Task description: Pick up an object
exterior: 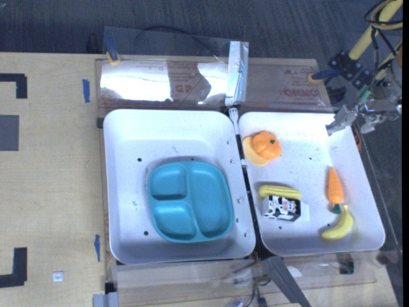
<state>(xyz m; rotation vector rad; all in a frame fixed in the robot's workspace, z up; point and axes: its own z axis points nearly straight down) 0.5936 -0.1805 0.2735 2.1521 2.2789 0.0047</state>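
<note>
Glossy curved banana (pixel 339 226), tapered carrot (pixel 334 185) beside it, metal gripper (pixel 348 117) state unclear

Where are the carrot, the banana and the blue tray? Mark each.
carrot (pixel 334 185), camera view, middle of its orange body
banana (pixel 339 226), camera view, middle of its curved yellow body
blue tray (pixel 211 194), camera view, floor of its large right compartment
</note>
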